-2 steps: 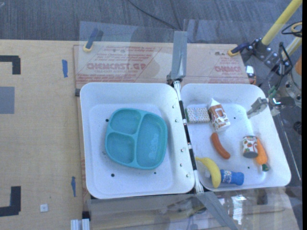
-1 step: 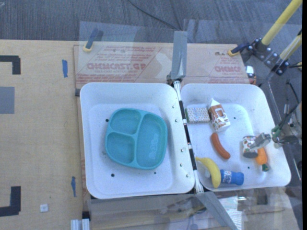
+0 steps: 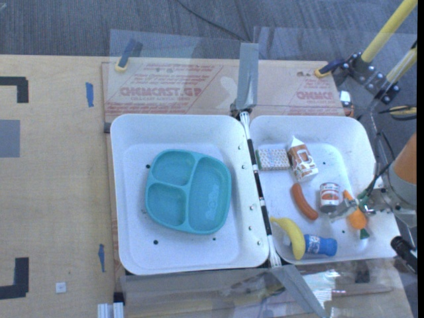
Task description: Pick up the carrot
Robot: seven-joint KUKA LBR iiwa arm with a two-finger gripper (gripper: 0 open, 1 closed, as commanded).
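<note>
Reaching into the right white bin, the end effector sits touching the small orange carrot; its opening I cannot tell. Close squarely on it, avoiding the small tin can just beyond.

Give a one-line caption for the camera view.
End effector at the carrot in the right bin; teal plate in the left bin.

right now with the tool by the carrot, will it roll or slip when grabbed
The carrot looks small and tapered, so it may squirt out sideways from a pinch. It looks like smooth toy plastic, probably light and stiff. With the can close by, a nudge could knock it.
</note>
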